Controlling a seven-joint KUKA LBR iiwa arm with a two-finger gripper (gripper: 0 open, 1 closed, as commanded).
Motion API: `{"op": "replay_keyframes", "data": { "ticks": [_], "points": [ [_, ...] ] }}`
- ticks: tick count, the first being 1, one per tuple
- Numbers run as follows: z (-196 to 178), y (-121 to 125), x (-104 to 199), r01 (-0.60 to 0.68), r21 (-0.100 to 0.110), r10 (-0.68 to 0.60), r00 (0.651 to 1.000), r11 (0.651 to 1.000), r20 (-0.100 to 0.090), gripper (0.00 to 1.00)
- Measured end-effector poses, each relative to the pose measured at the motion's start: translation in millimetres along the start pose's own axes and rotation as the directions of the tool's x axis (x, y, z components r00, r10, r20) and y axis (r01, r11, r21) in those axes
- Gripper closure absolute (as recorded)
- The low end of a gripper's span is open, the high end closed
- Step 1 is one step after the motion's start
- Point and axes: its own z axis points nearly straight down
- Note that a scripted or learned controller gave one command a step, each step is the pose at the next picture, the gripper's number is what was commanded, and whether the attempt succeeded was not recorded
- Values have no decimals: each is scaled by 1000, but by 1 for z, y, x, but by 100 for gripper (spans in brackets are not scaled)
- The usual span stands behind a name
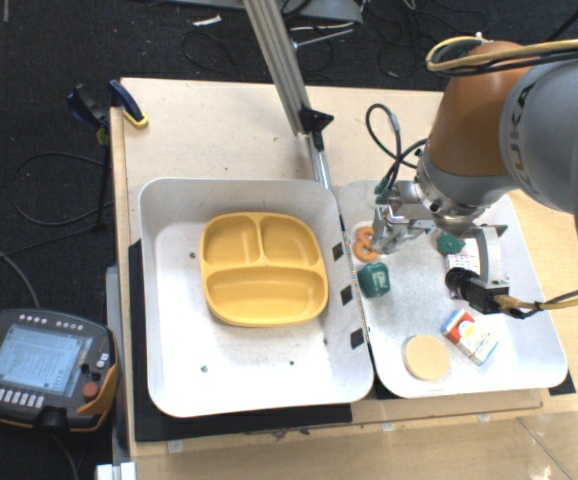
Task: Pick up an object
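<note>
Over right bin (529, 363), gripper (387, 230) hangs low near left wall. Cannot tell how its jaws stand. Just below: orange ring (365, 244), green cup (374, 281). Best go straight down, squeeze gently, lift slow.

You view the scene from one fixed camera mounted above the desk (209, 128), looking down at a slant from moderate distance. Both white bins (169, 218) fit in frame; the arm (509, 118) enters from the right.
</note>
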Motion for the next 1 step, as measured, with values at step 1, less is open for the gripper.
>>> {"op": "replay_keyframes", "data": {
  "ticks": [1],
  "points": [
    [-13, 1, 48, 0, -2, 0, 1000, 1000, 0, 100]
  ]
}}
